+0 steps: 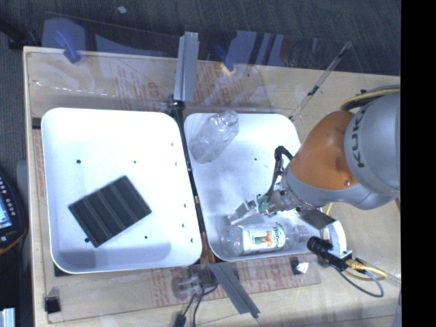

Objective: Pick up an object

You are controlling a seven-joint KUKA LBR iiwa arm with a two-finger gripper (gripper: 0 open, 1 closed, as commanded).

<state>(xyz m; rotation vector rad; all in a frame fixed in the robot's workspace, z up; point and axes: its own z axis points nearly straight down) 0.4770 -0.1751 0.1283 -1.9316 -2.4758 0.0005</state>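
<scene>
Bottle [262, 239] lies just below my pincer [262, 206] on its side; whether my pincer is wide or narrow I cannot tell. Round and probably slick, it could roll away.

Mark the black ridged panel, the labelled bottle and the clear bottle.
black ridged panel [110, 210], camera view, middle of its ridged face.
labelled bottle [264, 239], camera view, on its label.
clear bottle [212, 138], camera view, mid-body.
</scene>
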